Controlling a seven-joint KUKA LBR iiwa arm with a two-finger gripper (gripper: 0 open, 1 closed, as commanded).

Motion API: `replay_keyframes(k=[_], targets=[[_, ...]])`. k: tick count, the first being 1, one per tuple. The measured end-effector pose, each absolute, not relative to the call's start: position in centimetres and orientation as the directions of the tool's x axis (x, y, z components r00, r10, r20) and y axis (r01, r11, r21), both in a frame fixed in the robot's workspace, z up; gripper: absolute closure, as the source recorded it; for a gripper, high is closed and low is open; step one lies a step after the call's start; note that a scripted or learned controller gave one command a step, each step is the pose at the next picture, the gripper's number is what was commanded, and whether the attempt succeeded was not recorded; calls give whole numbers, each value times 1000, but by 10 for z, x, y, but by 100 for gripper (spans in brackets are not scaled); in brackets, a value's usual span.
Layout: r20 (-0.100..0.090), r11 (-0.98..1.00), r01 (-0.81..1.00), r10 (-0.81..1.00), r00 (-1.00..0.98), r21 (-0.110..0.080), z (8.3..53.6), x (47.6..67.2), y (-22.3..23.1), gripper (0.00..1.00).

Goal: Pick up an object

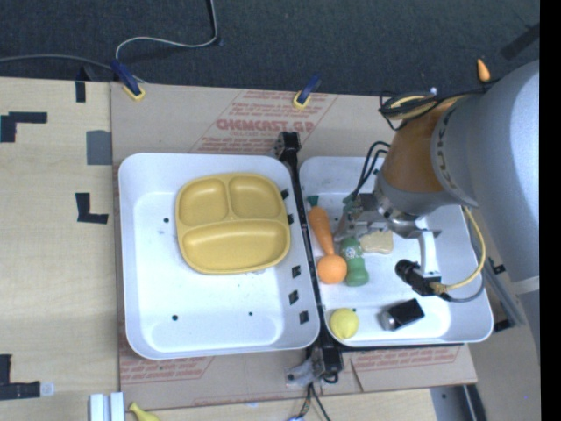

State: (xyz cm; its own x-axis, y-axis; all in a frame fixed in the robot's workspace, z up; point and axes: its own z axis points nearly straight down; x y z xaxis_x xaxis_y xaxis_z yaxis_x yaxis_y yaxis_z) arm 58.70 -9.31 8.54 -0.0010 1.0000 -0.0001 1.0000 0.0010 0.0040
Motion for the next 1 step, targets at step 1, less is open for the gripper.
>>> replay_keyframes(k=[1], targets=[[-1, 0, 1000, 1000, 0, 2, 86, 542, -95, 0]])
